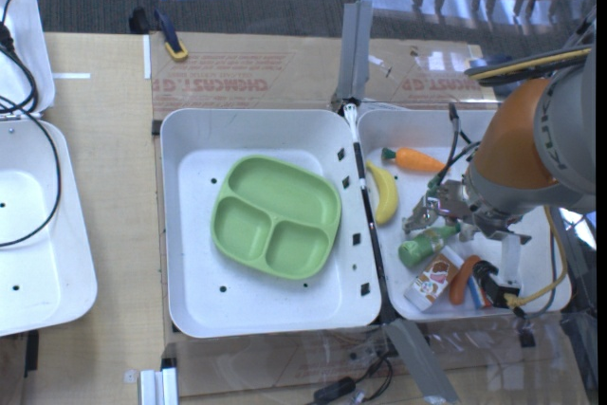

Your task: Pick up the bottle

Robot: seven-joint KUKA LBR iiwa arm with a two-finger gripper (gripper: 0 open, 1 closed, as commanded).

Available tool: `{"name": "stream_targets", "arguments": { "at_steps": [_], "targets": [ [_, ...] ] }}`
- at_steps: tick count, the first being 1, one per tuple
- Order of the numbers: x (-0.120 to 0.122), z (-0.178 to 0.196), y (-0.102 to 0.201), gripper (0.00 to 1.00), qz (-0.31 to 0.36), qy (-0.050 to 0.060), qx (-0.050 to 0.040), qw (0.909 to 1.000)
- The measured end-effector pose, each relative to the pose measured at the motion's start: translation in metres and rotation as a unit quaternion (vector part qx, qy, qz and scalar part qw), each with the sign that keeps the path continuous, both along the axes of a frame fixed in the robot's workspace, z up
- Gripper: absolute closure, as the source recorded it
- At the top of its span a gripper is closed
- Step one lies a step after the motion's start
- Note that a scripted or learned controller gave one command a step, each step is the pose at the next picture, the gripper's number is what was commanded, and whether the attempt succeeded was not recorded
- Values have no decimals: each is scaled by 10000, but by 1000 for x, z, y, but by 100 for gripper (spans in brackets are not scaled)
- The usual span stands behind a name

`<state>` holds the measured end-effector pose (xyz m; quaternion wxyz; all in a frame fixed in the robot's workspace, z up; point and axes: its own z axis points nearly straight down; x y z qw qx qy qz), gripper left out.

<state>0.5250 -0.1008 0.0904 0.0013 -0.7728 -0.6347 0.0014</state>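
Two shallow white bins sat side by side on the worktop [104, 109]; the left bin [190, 299] held a green divided plate [276, 217] at its centre, and the right bin [394, 313] held the clutter. The bottle [423, 247], green with a paler cap end, lay on its side near the middle of the right bin, pointing from about eight o'clock to two o'clock, with a banana [382, 193] at its ten o'clock, a carrot [413, 160] at twelve and a small carton [429, 282] just beside it at six. The tool [438, 213] hung right over the bottle's upper end, close to or touching it; whether it was apart or together could not be told, since the wrist hid that. By its look the bottle was light, stiff plastic, smooth and rounded, so it would likely roll or slip if pinched off-centre. Taking it across the middle of the body, square to its long axis, seemed safest.
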Motion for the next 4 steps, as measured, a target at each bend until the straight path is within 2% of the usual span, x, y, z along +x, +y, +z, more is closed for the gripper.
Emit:
{"name": "stream_targets", "arguments": {
  "at_steps": [1, 2, 3, 4],
  "targets": [
    [0, 0, 0, 0, -5, -4, -2, 10000],
    [67, 39, -14, 0, 198, -16, -9, 9998],
    [-6, 0, -27, 0, -276, 1, -1, 9996],
    [-20, 0, 1, 0, 304, 2, 3, 9995]
  ]
}}
